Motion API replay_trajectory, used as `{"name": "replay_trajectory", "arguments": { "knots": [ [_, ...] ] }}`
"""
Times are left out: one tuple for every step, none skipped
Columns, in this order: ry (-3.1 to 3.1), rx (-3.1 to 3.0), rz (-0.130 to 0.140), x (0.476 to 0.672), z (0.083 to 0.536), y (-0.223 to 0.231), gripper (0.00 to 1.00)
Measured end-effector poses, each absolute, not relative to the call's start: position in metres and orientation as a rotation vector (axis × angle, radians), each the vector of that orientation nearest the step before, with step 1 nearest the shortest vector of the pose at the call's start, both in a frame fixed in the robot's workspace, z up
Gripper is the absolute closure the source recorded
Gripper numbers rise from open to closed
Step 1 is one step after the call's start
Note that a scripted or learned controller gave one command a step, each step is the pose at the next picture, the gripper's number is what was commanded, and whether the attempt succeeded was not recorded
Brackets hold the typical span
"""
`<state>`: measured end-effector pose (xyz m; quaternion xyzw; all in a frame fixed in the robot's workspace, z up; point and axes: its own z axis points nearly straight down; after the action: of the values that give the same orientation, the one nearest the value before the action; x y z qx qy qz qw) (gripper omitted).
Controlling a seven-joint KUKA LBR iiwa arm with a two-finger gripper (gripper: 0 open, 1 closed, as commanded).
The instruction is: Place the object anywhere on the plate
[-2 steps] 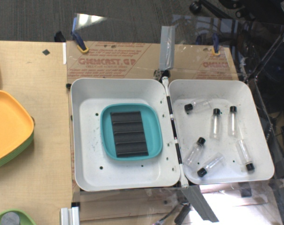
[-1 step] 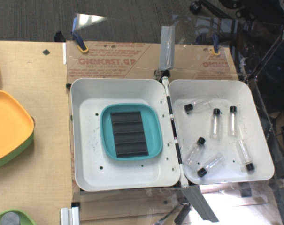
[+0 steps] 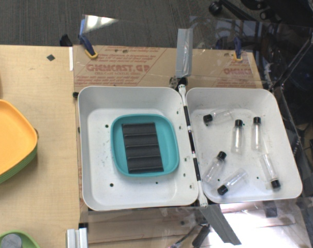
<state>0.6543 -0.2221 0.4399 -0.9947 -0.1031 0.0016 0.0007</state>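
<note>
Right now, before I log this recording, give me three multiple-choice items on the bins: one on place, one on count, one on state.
1. Where is the teal plate?
A. Left bin
B. Right bin
C. On the bench

2. How many black-capped vials lie in the right bin?
A. Three
B. Six
D. Nine

3. What does the plate carry?
A. A vial
B. A dark ridged insert
C. Liquid

Answers: 1 A, the plate sits inside the left bin. 2 B, six caps can be counted. 3 B, all vials are in the other bin.

I can make out faded red lettering, roughly "CHEMCAST GP", on the brown paper-covered sheet (image 3: 146, 66) behind both bins.
</note>
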Motion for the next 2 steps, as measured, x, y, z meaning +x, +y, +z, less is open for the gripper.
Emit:
{"name": "replay_trajectory", "arguments": {
  "knots": [
    [-0.323, -3.123, 0.006, 0.6542, 0.44, -0.2222, 0.0],
    [-0.32, -3.123, 0.009, 0.6533, 0.4389, -0.2225, 0.0]
  ]
}}
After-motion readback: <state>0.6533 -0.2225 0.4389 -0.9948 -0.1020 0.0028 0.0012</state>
